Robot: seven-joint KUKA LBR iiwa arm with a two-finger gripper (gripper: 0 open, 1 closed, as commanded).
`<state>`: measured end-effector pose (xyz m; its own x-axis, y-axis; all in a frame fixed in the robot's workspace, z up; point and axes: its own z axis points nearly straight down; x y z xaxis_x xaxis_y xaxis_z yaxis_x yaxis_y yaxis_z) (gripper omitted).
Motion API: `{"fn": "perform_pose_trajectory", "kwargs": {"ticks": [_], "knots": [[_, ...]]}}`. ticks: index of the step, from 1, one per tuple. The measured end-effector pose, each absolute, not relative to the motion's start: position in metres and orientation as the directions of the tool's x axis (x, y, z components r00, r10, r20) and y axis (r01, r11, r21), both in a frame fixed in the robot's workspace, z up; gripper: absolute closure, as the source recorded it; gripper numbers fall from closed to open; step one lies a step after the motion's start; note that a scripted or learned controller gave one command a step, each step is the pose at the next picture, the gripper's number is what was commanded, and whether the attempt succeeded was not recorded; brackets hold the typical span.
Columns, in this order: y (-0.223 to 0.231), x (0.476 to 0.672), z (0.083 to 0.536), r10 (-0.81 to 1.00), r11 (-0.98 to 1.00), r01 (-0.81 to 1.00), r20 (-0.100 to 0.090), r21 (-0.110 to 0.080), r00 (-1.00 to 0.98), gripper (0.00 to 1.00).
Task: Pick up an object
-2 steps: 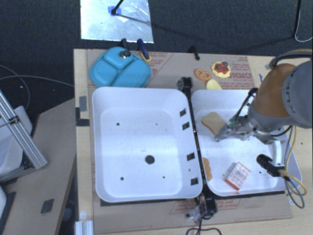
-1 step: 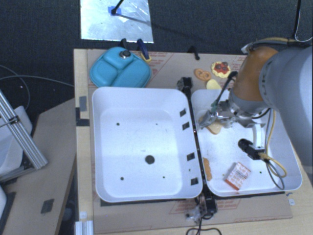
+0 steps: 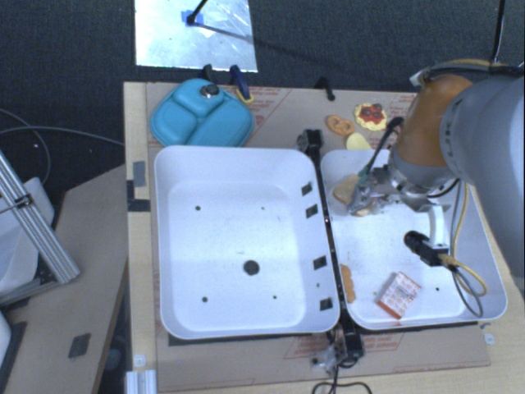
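- You are looking at the hand [image 3: 361, 205] reaching low into the right bin [image 3: 459, 306], close to its upper left corner; you cannot tell how far it is open or whether it is gripping anything.
- A pale tan, rounded piece [image 3: 345, 189] is lying touching the hand on its upper left, partly covered by it; its long axis is unclear.
- A small red and white packet [image 3: 399, 293], flat and rectangular, is sitting well below the hand, with its long axis running on a diagonal.
- A thin orange strip [image 3: 348, 283] is lying below the hand against the bin's left wall, running along that wall.
- The left bin [image 3: 176, 302], smooth white plastic, is lying to the hand's left, with a dark round disc [image 3: 251, 267] on its floor.
- Beyond the hand on the worktop [image 3: 283, 109] are resting small yellow and orange toy foods [image 3: 371, 116], and far to its upper left a blue moulded tray [image 3: 202, 115].
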<state>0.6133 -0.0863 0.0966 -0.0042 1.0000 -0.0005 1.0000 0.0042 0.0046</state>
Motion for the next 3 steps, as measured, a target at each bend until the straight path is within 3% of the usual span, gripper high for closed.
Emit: {"fn": "perform_pose_trajectory", "kwargs": {"ticks": [1, 2, 3], "knots": [[-0.008, 0.631, 0.192, 1.000, 0.011, 1.000, 0.002, 0.010, -0.011, 1.00], [0.019, 0.594, 0.184, 1.000, 0.006, 1.000, 0.000, -0.001, -0.006, 1.00], [0.076, 0.573, 0.184, 1.000, 0.004, 1.000, 0.000, 0.000, -0.004, 1.00]]}}
